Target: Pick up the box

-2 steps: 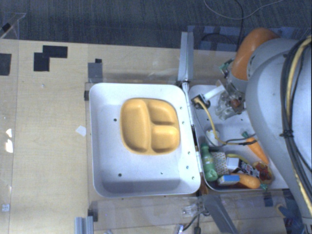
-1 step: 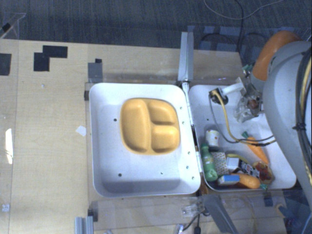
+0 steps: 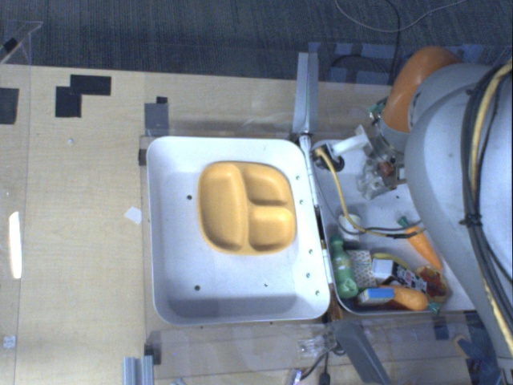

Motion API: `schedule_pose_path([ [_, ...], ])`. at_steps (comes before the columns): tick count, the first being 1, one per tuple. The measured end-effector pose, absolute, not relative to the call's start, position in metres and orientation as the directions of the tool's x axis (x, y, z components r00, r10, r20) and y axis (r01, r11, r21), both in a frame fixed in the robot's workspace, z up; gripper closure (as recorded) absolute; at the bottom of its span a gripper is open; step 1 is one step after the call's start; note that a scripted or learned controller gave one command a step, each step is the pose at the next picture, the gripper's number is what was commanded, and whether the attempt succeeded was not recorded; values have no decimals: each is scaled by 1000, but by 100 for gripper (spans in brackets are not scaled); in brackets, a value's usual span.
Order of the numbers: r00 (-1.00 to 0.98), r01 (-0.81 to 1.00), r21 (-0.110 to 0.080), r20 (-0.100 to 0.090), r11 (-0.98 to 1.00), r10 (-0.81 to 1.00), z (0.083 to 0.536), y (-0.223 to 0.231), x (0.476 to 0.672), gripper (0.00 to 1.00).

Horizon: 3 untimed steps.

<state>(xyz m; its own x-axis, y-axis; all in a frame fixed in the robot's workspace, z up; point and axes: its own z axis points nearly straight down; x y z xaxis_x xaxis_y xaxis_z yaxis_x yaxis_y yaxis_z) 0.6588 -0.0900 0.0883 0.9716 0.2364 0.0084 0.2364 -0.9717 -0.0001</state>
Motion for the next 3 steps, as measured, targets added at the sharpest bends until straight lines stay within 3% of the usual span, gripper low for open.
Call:
schedule_pose_path([
  [1,971,239,-2,14,-971,239,101,-89,661,100],
  [2,976,219,1,5,-976,219,87,-149,665,100],
  [3,972,233,-19,6,-972,233,110,-190,662,100],
])
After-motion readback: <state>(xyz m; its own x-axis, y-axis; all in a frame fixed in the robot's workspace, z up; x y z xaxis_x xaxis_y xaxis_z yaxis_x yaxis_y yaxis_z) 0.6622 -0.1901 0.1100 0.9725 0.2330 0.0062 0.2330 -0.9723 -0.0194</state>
